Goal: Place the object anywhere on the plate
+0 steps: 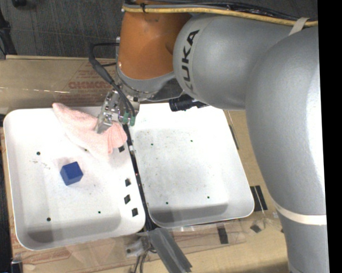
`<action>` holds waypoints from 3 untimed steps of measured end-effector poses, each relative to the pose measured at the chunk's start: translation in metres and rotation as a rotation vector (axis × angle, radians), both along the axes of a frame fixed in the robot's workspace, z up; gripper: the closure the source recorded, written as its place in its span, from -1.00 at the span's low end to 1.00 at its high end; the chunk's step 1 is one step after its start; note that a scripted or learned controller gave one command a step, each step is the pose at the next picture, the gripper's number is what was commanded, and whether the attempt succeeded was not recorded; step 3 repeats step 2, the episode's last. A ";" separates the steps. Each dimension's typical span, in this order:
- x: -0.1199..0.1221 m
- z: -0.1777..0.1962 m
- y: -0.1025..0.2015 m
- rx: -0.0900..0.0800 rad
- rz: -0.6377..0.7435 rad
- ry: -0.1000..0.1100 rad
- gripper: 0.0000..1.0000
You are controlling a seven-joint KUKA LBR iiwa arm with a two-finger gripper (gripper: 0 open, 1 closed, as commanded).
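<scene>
Camera view — left bin (28, 235): pink cloth (83, 130), blue cube (71, 172).

Claw (114, 114) over pink cloth (86, 131), left bin (28, 224)

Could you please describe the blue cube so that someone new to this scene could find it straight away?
Look at the left white bin of the two on the bench. The blue cube sits alone near its middle, below the crumpled pink cloth. It is small, hard-edged and the only blue item there.
</scene>
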State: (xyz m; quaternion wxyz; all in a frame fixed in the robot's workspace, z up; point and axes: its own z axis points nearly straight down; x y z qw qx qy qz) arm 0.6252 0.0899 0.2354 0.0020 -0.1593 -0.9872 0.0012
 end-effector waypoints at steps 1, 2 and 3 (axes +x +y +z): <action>-0.010 -0.003 0.050 0.001 0.324 0.000 1.00; -0.009 -0.002 0.050 0.001 0.324 0.000 -1.00; -0.009 -0.002 0.050 0.001 0.324 0.000 -1.00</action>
